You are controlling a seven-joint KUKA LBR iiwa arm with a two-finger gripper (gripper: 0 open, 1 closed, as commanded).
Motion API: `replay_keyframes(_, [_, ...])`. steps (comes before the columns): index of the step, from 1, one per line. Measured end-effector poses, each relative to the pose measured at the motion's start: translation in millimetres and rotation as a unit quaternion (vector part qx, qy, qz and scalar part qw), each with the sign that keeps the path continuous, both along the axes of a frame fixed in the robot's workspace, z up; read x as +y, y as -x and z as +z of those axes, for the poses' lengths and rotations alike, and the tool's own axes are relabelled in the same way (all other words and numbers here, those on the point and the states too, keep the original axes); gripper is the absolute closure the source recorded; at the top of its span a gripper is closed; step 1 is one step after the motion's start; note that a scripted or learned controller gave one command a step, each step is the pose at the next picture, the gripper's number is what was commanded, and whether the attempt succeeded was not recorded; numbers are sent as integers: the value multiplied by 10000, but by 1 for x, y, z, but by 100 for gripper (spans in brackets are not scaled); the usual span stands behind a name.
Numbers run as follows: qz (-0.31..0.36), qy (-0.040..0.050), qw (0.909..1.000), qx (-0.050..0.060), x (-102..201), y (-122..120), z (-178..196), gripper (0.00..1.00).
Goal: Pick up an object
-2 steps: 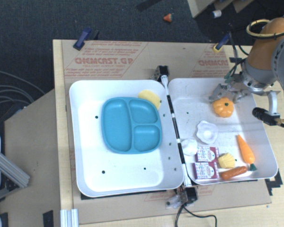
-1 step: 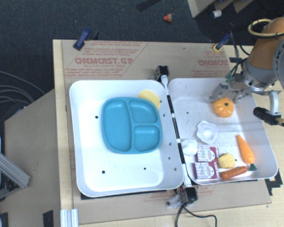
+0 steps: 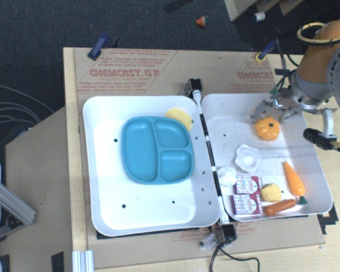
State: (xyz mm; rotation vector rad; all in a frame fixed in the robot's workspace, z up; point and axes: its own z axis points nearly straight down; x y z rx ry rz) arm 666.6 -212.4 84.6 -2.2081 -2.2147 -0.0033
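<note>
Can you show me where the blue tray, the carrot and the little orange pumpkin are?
blue tray (image 3: 139, 152): camera view, on its large left compartment.
carrot (image 3: 293, 178): camera view, middle of its orange body.
orange pumpkin (image 3: 267, 129): camera view, centre of its round body.

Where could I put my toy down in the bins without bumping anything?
Left bin: bare floor in front of the blue tray and along its left wall. Right bin: a patch between the hinge and the orange pumpkin. Its near corner is crowded with toy food.
</note>
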Motion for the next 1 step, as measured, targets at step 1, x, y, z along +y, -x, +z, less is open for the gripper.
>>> replay_keyframes(1, [-9,50,10000,-35,19,0,1,0])
